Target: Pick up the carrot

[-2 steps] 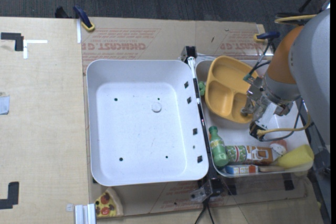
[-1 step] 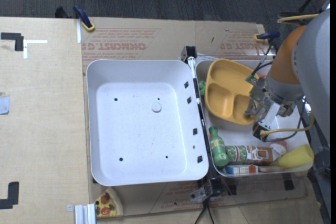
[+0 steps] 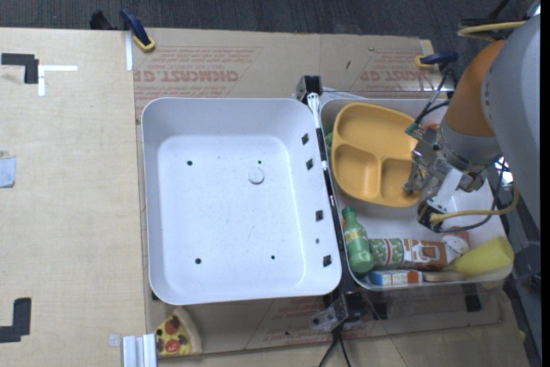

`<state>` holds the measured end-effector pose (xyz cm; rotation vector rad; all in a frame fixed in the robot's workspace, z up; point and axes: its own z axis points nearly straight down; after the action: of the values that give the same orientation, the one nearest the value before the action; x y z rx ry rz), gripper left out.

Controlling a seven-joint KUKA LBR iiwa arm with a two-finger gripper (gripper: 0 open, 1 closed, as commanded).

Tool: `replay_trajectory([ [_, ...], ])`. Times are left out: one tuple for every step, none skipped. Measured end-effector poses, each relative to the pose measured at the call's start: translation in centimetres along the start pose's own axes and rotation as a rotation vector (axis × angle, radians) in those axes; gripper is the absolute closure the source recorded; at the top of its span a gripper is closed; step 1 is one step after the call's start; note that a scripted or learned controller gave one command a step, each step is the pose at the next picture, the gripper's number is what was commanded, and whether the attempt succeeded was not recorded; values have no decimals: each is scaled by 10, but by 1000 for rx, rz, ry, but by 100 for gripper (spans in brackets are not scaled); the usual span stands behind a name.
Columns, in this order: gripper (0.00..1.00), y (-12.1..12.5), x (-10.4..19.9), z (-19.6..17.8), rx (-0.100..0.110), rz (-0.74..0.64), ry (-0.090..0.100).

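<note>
Though half hidden, the carrot (image 3: pixel 436 275) lies left-to-right.

Arm (image 3: pixel 516 73): smooth light-grey casing, rounded and bulky, glossy finish. Orange band (image 3: pixel 474 94) wraps the segment above the wrist, curved like a collar. Below it a grey wrist housing (image 3: pixel 468 152), darker in shadow. Gripper (image 3: pixel 420 182): metallic grey and black hardware with a small green part on its upper side; detail too blurred to resolve screws or markings. A yellow cable (image 3: pixel 464 215) loops beneath the wrist; thin dark cables (image 3: pixel 434 109) run along the arm's left side.
</note>
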<state>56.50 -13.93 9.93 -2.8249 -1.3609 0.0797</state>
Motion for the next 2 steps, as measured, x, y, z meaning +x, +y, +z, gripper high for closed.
replay_trajectory([
  [100,-31,67,-94,-30,-195,39],
  [100,-88,110,-94,-30,-338,38],
])
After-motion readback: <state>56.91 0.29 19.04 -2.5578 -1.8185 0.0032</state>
